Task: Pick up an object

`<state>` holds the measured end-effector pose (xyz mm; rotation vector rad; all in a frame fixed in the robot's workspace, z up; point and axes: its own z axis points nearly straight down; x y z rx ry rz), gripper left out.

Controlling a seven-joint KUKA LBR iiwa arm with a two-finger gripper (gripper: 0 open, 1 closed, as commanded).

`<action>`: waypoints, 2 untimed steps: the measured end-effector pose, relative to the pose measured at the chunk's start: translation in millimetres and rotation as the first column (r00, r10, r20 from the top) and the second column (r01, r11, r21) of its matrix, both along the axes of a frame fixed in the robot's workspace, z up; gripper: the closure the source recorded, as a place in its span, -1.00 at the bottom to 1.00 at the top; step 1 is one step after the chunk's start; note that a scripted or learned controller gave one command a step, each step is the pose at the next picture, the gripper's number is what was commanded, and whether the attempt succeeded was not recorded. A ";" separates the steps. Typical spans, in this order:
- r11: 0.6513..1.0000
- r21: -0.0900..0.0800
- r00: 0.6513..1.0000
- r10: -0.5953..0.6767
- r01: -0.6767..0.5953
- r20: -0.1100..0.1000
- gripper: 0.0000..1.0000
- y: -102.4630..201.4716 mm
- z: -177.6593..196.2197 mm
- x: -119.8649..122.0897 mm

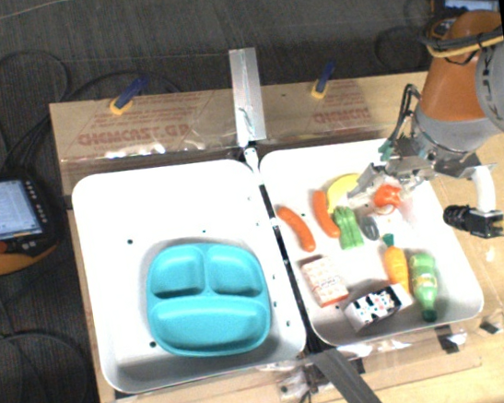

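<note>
Two white bins sit side by side: the left bin point(107, 226) has one blue divided plate point(208, 297), the right bin point(463, 282) about eight small toys. The gripper point(382, 189), at upper right of the frame, is clenched on a small red-orange toy point(386, 196), rounded, with no clear long axis. Below lie two sausages point(297, 227), a bottle point(425, 285) and a carrot point(395, 262).

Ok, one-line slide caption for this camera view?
Gripper low over toy food in the right bin; left bin holds a blue divided tray.
</note>
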<state>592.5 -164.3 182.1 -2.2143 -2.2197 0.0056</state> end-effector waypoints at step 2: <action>0.931 -0.013 0.930 0.366 -0.366 0.028 -1.00 -44.7 -87.4 -42.0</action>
